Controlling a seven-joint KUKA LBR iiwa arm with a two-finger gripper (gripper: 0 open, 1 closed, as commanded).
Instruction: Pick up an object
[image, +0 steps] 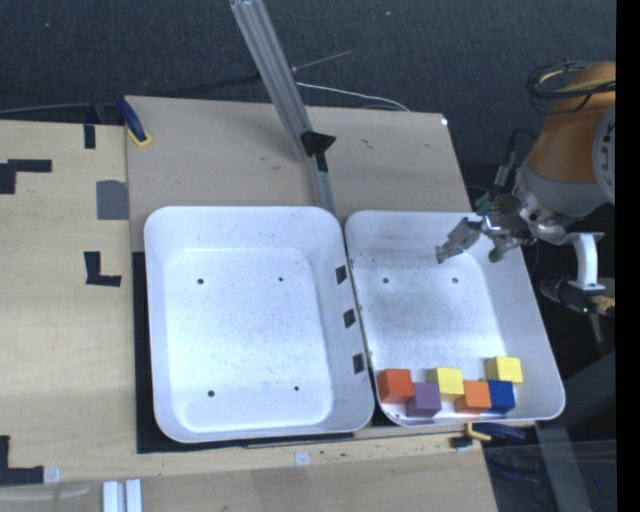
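Camera view: the grey two-finger gripper (470, 243) is seen spread open with nothing held, above the right shallow white bin (520, 300), well apart from the small coloured cubes (450, 388).

Both bins, left (170, 300) and right (520, 300), are white with fine dark speckles. The blocks are orange (396, 383), purple (426, 398), yellow (449, 380), a second orange (476, 395), blue (501, 397) and a second yellow (507, 369). The arm (570, 150) has an orange band
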